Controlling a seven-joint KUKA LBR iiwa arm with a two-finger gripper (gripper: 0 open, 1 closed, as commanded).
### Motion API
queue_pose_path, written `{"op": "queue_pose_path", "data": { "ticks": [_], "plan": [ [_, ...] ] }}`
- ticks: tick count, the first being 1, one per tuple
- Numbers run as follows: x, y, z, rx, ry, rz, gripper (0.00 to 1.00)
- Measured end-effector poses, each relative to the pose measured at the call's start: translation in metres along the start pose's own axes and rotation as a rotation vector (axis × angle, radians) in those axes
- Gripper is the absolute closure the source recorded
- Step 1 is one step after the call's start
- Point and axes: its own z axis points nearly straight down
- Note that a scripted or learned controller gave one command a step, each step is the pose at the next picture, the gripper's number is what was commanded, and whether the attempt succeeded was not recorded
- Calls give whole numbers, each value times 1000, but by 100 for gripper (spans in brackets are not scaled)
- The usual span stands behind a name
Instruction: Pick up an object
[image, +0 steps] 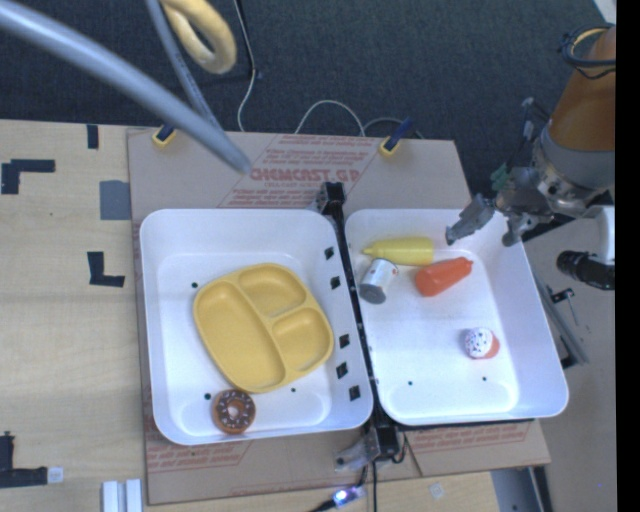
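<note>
While the arm (585, 110) reaches in from the right, grey with its orange band rounded above the wrist, we see its gripper (490, 222) poised over the upper right corner of the right bin (530, 390). Its two dark fingers are spread apart with nothing between them, one tip over the bin's rim and the other just inside it.

In that shallow white bin, smooth and round-cornered, we find four things. A yellow, banana-like piece (398, 249) lies lengthwise near the top. Just below it to the right lies a glossy orange carrot shape (443, 276), tapering towards the right, the nearest thing to the gripper. At the left, close to the dividing wall, rests a short grey metallic cylinder (375, 280), tilted on its side. Well apart, lower right, sits a small white ball with red speckles (480, 343).

The left bin (165, 300) holds a yellow plastic plate (262, 325) moulded into three compartments, set askew, and a brown ring doughnut with sprinkles (233, 411) near the front edge.
</note>
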Motion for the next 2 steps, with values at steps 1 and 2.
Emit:
{"op": "queue_pose_path", "data": {
  "ticks": [1, 2],
  "plan": [
    [1, 2, -8, -12, -2, -3, 0],
    [-1, 8, 38, -9, -2, -3, 0]
  ]
}}
